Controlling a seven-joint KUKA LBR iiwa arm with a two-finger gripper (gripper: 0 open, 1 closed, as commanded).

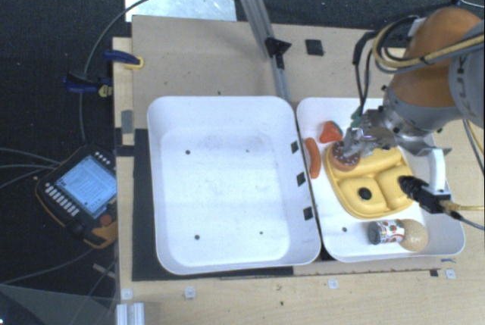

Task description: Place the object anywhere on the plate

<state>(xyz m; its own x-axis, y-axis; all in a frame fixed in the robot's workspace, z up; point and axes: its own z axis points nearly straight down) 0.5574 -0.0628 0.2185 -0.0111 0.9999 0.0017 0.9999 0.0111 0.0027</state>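
Hovering jaws (350, 148) over yellow plate (379, 191) in right bin (333, 240); grip state unclear; nothing evidently placed yet.

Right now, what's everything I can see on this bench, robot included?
Left bin: one, white, shallow, left half of the bench.
Right bin: one, white, beside it, holding the small things.
Plate: one, yellow with compartments, middle of the right bin.
Orange sausage-shaped piece: one, left of the plate, in the right bin.
Red-orange piece: one, above the plate's left end.
Small can: one, lying on its side near the right bin's front edge.
Tan round thing: one, touching the can's right end.
Handheld screen unit: one, dark and orange, left of the bench.
Clamps: blue and yellow, at the bench's left edge.
Arm: one, grey and orange, reaching in from the right.
Gripper: one, over the plate's left end.
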